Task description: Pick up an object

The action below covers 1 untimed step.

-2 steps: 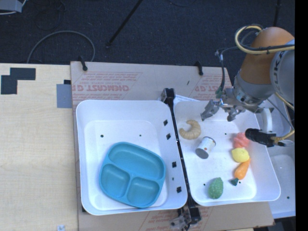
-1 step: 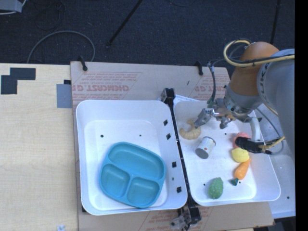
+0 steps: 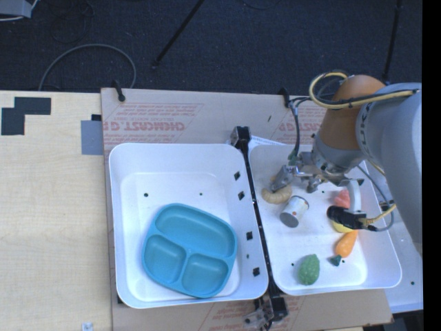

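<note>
Gripper (image 3: 298,174) low in right bin (image 3: 386,271), over banana (image 3: 274,196), cup (image 3: 294,210); grip state unclear, fingertips blurred.

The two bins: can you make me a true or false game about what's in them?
1. The blue tray lies in the left bin. True.
2. The green toy is in the left bin. False: it lies in the right bin.
3. The carrot is blue. False: it is orange.
4. The pincer is over the right bin. True.
5. The small cup lies beside the green toy. False: they lie apart.
</note>
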Available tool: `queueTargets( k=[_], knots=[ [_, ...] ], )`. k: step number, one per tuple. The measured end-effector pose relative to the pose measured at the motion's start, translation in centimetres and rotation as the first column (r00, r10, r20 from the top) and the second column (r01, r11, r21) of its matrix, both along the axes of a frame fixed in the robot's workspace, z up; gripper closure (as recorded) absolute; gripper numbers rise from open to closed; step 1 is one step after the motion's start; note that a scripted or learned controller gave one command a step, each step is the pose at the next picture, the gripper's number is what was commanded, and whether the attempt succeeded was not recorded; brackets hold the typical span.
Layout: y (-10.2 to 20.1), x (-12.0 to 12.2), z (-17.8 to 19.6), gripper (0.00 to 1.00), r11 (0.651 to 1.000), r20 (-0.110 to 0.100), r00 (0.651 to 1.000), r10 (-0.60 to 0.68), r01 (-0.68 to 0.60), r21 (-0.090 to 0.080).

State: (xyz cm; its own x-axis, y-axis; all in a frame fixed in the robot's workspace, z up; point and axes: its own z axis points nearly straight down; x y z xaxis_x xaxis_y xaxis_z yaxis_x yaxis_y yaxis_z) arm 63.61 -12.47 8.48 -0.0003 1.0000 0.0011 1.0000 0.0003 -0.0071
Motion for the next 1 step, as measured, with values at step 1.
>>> queueTargets(
  k=[1],
  knots=[
    [-0.03, 0.12, 1.28, 1.0, 1.0, 0.003, 1.0, -0.001, 0.001, 0.0]
  ],
)
